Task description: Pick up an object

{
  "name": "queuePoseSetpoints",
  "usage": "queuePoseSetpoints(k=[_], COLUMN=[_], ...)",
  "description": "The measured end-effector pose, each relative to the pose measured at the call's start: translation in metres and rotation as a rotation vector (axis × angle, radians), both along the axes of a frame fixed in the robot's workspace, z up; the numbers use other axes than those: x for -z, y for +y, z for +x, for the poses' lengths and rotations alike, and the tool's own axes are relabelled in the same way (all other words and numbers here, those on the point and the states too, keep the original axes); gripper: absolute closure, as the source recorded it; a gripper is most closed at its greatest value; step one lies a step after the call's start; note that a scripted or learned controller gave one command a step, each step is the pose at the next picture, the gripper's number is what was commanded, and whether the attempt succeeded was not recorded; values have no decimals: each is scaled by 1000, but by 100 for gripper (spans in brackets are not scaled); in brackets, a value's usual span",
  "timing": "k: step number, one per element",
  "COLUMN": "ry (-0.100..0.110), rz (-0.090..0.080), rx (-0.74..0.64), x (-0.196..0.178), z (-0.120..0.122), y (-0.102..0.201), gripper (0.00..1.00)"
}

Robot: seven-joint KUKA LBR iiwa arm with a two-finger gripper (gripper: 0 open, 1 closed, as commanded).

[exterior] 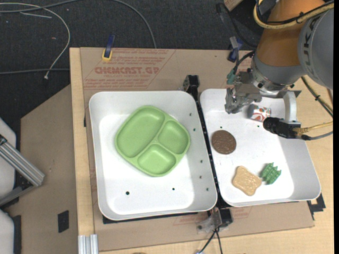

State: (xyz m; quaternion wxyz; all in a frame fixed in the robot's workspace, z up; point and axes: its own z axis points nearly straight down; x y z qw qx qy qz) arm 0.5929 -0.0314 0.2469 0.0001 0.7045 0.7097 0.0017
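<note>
My gripper [236, 103] hangs over the back left part of the right bin [296, 189], pointing down. Just to its right lies a small red and white object [260, 113], partly hidden by the wrist. A round brown cookie [224, 142] lies in front of the gripper, apart from it. Nearer the front edge rest a tan toast-shaped piece [246, 180] and a small green toy [270, 173]. Nothing shows between the fingers.
The left bin [106, 194] holds a green divided plate [152, 140]. A black clamp [191, 83] sits at the back between the bins. A black cable part [282, 127] juts over the right bin behind the arm. Cardboard [127, 62] lies under both bins.
</note>
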Motion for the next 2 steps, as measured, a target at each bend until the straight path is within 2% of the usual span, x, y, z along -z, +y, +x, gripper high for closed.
queuePoseSetpoints(k=[2], ry=[0], rz=[-1], rx=[2], x=[6], z=[42], y=[103], gripper=[100])
